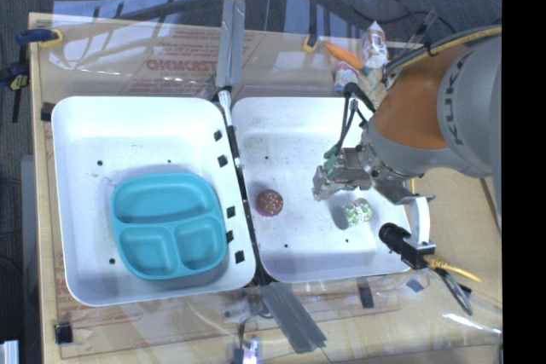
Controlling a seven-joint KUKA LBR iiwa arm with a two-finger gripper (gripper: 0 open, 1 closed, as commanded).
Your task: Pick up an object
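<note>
Camera view: my pincer (334,181) hangs over the right bin (290,119), and its opening and any hold cannot be told from this slanted view. The nearest candidate, a pale green-and-white object (357,211), lies just nearer and to the right of my pincer, roundish with no clear long axis, while a small reddish-brown ball (270,202) lies to the left, toward the divider. A blue sectioned tray (169,224) sits in the left bin (94,132), well apart.

The bench (128,55) bears two white bins (77,149) side by side.
</note>
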